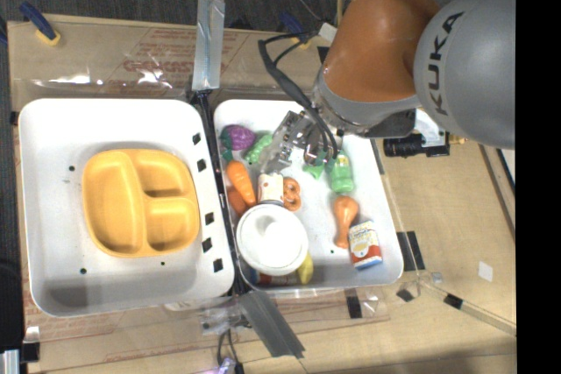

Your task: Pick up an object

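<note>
so, arm: the grey kuka arm (456, 66) reaches in from the right, wrist over the upper half of the right bin (390, 232).
gripper: the gripper (282, 151) hangs low over the crowded top of that bin, pointing down toward the toys; whether it is spread or pressed together i cannot tell, as the metal parts blur together, and nothing is plainly seen pinched in it.
candidates: just beside the gripper lie a purple toy (236, 137), an orange carrot (241, 181), a small white and orange piece (279, 188) and a green bottle-like toy (338, 173).
further off: an orange drumstick shape (344, 216) and a small carton (365, 243) sit toward the bin's lower right, and a white bowl (272, 238) sits at the lower left, with something yellow peeking from under its edge.
left bin: the left bin (44, 188) bears a yellow divided tray (140, 199) (not a likely target from where the arm stands).
step in hand: probably the final descent onto one of the toys under the fingers.
doing it well: choose one item with free space on two sides, straddle its narrow width and centre it before closing; the carrot and white piece touch neighbours, so a skewed approach may nudge them away or catch two at once.
risk: the bin wall and the bowl rim are near, so come straight down and lift straight up.
</note>
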